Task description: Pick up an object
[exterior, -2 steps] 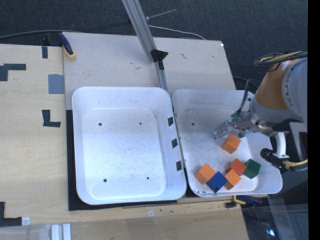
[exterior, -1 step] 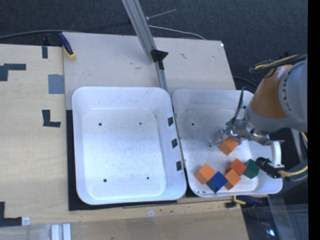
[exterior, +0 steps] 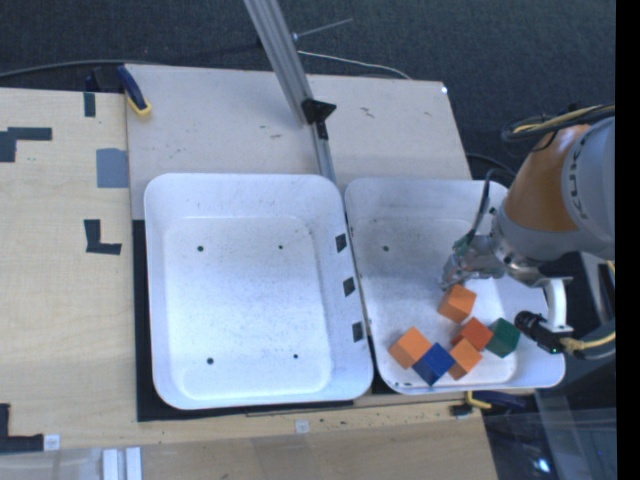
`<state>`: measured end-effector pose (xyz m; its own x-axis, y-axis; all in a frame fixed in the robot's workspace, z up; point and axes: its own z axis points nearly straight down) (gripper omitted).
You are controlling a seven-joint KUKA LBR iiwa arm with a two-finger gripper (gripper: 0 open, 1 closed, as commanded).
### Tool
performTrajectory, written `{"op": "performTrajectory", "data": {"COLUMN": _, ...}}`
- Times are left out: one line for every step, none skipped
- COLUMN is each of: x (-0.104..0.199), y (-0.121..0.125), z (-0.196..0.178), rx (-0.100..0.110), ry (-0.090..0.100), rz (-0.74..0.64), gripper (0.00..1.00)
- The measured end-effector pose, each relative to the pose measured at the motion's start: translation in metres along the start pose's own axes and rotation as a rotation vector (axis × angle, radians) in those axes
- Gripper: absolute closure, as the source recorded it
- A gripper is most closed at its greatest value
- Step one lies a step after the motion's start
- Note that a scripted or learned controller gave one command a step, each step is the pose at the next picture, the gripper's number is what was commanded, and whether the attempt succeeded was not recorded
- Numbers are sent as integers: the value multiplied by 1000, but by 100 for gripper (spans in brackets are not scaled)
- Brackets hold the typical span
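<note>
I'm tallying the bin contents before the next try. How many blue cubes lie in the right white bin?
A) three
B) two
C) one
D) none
C: a single blue cube sits near the front edge of the right shallow white bin, touching an orange cube on its left; the other blocks there are orange, reddish or green.

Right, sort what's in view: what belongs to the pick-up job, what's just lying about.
Job:
gripper
orange block under it
the other blocks: orange, blue, green
right bin

Lying about:
left bin
yellow-tipped clamp
metal pole
</note>
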<state>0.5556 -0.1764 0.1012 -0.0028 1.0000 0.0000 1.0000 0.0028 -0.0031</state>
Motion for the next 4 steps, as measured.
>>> {"op": "performTrajectory", "data": {"x": 0, "y": 0, "z": 0, "rx": 0, "ry": 0, "rz": 0, "gripper": 0}}
{"op": "performTrajectory", "data": {"x": 31, "y": -44, "z": 8, "rx": -3, "ry": -1, "rz": 3, "gripper": 0}}
{"op": "performTrajectory", "data": {"x": 19, "y": -40, "z": 9, "rx": -2, "ry": 0, "rz": 2, "gripper": 0}}
{"op": "performTrajectory", "data": {"x": 20, "y": -41, "z": 1, "rx": 1, "ry": 2, "rz": 1, "gripper": 100}}
